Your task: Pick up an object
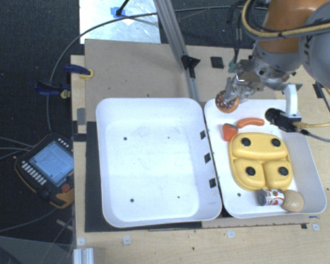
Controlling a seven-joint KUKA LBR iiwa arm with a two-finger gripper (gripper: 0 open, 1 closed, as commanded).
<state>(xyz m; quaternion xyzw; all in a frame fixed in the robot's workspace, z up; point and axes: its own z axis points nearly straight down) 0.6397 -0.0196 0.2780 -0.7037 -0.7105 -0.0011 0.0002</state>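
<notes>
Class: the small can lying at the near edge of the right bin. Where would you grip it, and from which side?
Grip the can across the middle of its body, coming straight down from above. It lies on its side, so its round flanks face the bin's near rim and the yellow tray. A tan ball sits against one end, so closing along its length looks blocked.

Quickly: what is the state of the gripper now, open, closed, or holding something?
Gripper: closed on the round brown object, held above the far left corner of the right bin.
</notes>
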